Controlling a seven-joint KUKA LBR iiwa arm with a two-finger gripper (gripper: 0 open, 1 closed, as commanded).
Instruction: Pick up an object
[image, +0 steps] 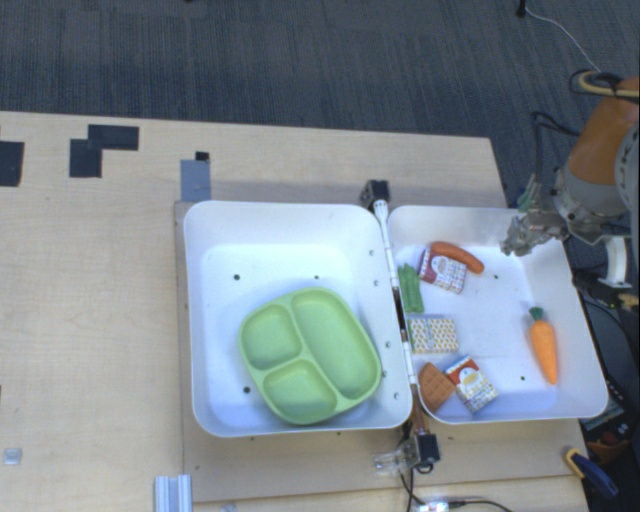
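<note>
The pincer (522, 238) hangs over the upper right rim of the right bin (575, 405); whether it is spread or pressed together I cannot tell, and nothing shows in it. Its pickings lie loose below and to its left, likely scattered for single grasps: a carrot (543, 345) nearest below, a sausage (458, 257) just left, small packets farther off.
</note>
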